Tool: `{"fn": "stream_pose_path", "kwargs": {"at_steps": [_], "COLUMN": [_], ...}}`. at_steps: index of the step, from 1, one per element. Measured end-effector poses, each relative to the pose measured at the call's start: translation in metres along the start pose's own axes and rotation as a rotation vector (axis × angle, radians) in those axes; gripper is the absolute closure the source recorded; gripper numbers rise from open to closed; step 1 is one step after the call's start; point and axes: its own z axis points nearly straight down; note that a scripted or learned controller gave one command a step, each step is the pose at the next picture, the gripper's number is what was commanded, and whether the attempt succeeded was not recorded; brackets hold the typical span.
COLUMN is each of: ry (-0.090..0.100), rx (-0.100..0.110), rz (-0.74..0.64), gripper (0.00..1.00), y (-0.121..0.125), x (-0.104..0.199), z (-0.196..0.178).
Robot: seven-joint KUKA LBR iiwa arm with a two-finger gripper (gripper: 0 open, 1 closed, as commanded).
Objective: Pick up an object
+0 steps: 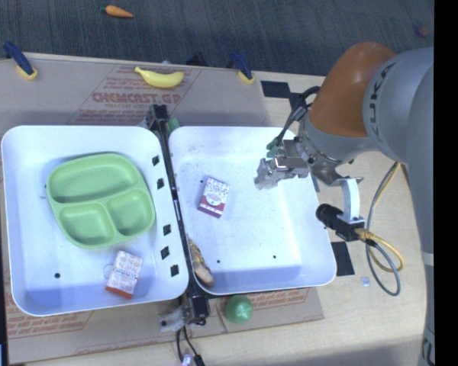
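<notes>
A small red-and-white carton (213, 197) lies flat in the right bin (290, 250), left of its middle. My gripper (266, 176) hangs over the same bin, to the right of the carton and apart from it, under the grey arm with the orange band. Nothing shows between its fingers. In the left bin (23, 204) sits a green divided plate (101, 198), with a second red-and-white carton (124, 272) near the front wall.
A tan object (201, 266) lies in the right bin's front left corner. A green ball (238, 309) sits on the cardboard before the bins, a yellow banana (160, 75) behind them. Black clips line the divider between the bins. Cables hang at the arm's right.
</notes>
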Motion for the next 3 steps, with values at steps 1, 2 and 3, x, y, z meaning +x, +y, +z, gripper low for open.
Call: {"fn": "stream_pose_path", "kwargs": {"at_steps": [1,2,3], "ry": [0.001,0.000,0.000], "rx": [0.001,-0.001,0.000], "rz": [0.001,0.001,0.003], "gripper": [1.00,0.00,0.00], "y": [0.101,0.101,0.101], "x": [0.019,0.019,-0.010], "z": [0.065,0.063,0.079]}}
